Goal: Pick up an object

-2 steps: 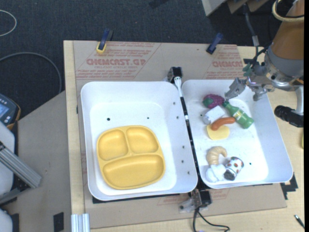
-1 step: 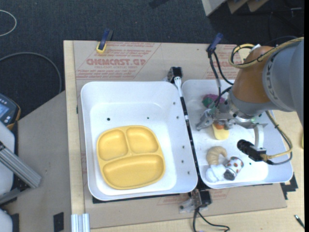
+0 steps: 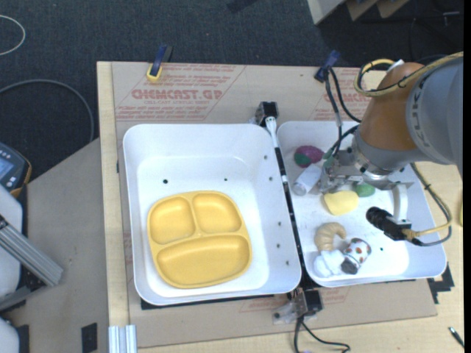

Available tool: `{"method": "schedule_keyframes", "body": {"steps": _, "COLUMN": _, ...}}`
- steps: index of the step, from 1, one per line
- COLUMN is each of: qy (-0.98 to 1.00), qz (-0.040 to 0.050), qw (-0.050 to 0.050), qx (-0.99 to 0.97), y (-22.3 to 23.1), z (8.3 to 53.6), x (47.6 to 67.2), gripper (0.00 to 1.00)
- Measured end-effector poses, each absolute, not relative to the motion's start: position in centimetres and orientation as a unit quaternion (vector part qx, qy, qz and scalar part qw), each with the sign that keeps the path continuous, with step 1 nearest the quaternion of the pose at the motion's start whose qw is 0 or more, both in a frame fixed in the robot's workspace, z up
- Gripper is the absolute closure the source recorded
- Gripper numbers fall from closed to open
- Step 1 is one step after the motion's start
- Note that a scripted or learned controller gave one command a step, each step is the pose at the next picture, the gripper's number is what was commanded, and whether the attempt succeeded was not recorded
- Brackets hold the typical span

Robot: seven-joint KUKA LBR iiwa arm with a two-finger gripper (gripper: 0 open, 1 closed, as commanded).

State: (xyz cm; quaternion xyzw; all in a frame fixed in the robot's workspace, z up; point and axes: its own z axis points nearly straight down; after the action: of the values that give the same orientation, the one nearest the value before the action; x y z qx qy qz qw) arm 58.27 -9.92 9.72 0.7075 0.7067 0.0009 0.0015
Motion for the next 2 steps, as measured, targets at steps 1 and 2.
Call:
{"method": "schedule_keyframes", "body": {"steps": 1, "qy": 0.71, "qz": 0.0029, "qw": 0.001, "qx": 0.704, "y": -0.1, "z": 19.0, "x": 54.6, "gripper": 1.0}}
{"method": "schedule_keyframes", "body": {"steps": 2, "qy": 0.713, "qz": 0.0035, "qw": -0.001, "qx": 0.701, "y": 14.6, "z": 21.9, "x": 51.0, "gripper": 1.0}}
